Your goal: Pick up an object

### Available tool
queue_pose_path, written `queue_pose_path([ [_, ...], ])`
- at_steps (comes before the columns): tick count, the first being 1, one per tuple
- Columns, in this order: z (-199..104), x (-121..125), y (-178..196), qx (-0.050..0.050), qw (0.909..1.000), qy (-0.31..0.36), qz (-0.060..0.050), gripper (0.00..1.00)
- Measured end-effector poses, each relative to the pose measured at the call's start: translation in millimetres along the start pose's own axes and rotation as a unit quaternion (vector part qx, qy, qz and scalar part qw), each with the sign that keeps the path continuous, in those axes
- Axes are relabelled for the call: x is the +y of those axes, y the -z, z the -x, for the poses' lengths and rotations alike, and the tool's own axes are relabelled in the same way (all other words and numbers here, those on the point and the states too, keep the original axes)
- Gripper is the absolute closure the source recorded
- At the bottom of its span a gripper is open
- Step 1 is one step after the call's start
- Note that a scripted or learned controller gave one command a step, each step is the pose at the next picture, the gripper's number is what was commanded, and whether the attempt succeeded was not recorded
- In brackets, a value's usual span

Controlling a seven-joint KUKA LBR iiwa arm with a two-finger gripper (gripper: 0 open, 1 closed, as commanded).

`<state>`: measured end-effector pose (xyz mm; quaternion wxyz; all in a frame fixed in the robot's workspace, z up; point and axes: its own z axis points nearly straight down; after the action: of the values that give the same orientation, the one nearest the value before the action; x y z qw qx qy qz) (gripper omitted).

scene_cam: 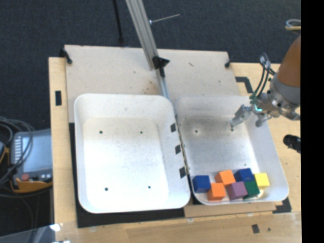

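coloured blocks (232,183) (blue, orange, purple, green, yellow) huddle against the near wall of the right bin (263,151) on the worktop (58,80). the claw (243,114) hangs above that bin's far end, well apart from them; whether it's open, i cannot tell.

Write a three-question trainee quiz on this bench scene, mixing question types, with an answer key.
1. True or false: the blocks lie in the right bin.
2. Multiple choice: where in that bin do the blocks cluster? A) far edge B) near edge C) centre
3. Fill in: the end effector hangs above the right bin's ____ part, apart from the blocks.

Key: 1 true; 2 B; 3 far. The left bin sits beside the right one.
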<state>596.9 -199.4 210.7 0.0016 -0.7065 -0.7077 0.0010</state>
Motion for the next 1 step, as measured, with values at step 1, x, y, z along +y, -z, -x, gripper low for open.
queue_pose_path([
  [1,0.2,1.0,3.0,-0.001,1.0000,0.001,0.002,0.00],
])
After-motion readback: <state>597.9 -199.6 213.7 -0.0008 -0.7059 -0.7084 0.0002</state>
